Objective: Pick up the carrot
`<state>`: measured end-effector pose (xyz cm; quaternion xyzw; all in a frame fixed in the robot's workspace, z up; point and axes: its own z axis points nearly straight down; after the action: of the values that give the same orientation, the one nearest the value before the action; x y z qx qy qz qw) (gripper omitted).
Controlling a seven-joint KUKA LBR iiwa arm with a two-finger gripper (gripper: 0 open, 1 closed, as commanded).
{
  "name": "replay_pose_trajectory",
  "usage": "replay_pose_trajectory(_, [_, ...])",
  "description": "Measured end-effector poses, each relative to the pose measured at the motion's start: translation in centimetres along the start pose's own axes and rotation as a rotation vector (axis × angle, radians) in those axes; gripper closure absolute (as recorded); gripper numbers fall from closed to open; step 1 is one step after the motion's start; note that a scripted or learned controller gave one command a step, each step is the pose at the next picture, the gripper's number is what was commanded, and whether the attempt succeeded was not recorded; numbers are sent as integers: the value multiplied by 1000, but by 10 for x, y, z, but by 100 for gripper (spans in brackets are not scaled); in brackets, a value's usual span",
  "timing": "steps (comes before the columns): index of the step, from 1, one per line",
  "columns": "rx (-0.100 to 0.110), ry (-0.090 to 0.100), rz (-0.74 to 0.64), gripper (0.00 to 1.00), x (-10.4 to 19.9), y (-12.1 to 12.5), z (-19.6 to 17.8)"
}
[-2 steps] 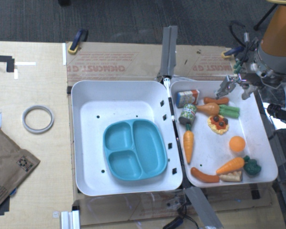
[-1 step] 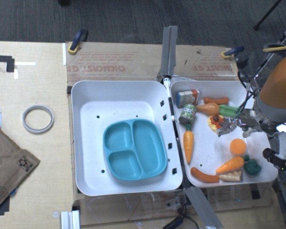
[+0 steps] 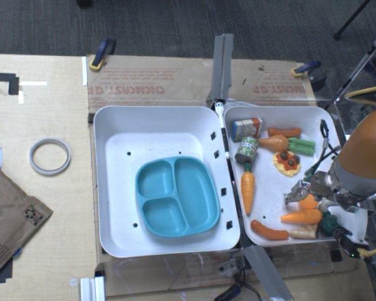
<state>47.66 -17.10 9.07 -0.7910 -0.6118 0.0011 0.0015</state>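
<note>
A carrot [image 3: 247, 190], orange with a green top, lies lengthwise at the left side of the right bin [image 3: 271, 190], near the divider. A second carrot-like orange piece [image 3: 302, 217] with a green end lies near the bin's front right. My gripper [image 3: 302, 192] hangs low over the right side of that bin, just above this second piece and a small orange lump [image 3: 309, 201]. It stands well right of the left carrot, with a gap of bare bin floor between them. Nothing is visibly held.
The right bin also holds a small carton [image 3: 245, 128], a green can [image 3: 247, 148], an orange sausage [image 3: 284, 132], a green vegetable [image 3: 302, 145], a pizza slice [image 3: 287, 162] and a red sausage [image 3: 269, 231]. A teal divided plate [image 3: 175, 196] sits in the left bin [image 3: 113, 168].
</note>
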Motion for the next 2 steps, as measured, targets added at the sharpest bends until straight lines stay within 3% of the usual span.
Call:
replay_pose_trajectory(1, [0, 1, 2, 100, 0, 0, -9])
replay_pose_trajectory(2, [-2, -1, 289, 100, 42, -10, -100])
